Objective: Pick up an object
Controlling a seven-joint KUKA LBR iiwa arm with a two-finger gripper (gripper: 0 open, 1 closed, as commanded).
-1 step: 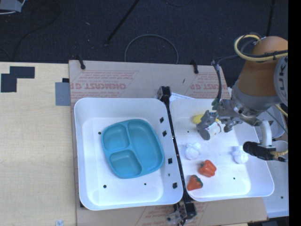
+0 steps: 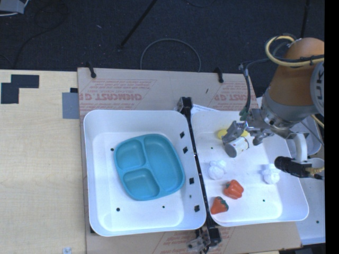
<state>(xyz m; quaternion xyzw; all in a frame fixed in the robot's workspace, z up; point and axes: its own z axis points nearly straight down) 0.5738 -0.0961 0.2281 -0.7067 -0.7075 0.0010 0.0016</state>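
My claw (image 2: 239,139) sits low in the right bin (image 2: 288,208), over a yellow-and-white piece (image 2: 237,140) near the divider (image 2: 193,157) between the two bins. Whether the claw is apart or together, I cannot tell from this angle; the piece is partly hidden under it, so I won't call it held.

Other candidates, all placed from that divider: a white lump (image 2: 216,170) just beside it, an orange pepper-shaped toy (image 2: 233,189) a little further right, a red-and-green piece (image 2: 219,205) near it at the front, and a second white lump (image 2: 270,175) well out to the right. The blue compartment plate (image 2: 149,166) lies left of it, in the other bin.

My read: these look like light, stiff plastic toys (smooth, likely slippery, not fragile). I'd take the yellow-and-white piece across its narrow middle, since rounded ends would likely squirt out of a pinch.
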